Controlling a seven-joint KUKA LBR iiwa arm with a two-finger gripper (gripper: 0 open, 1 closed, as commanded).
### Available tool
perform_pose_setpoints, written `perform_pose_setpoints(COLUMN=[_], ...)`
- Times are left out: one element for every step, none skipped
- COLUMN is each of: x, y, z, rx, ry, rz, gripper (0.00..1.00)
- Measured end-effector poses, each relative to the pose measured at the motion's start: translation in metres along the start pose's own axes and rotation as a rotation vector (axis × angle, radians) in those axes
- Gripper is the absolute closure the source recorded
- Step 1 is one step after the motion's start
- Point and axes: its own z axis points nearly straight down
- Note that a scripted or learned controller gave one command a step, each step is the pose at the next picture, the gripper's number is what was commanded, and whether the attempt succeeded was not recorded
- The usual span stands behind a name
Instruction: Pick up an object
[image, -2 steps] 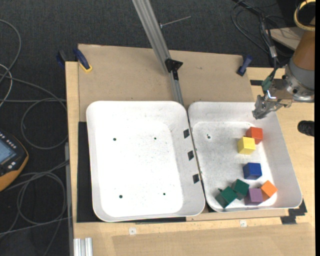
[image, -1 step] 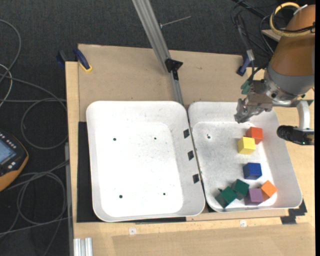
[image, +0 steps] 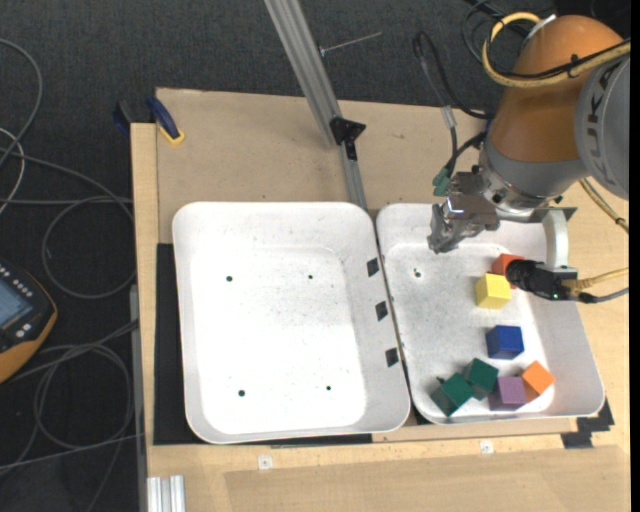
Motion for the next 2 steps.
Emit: perform_pose_setpoints(x=[0.045,0.099], y=[-0.003,0.001], z=[0.010,0.024], rx=[0.000,0.002], ry=[-0.001,-0.001], rz=[0.002,0.001], gripper=[1.00,1.00])
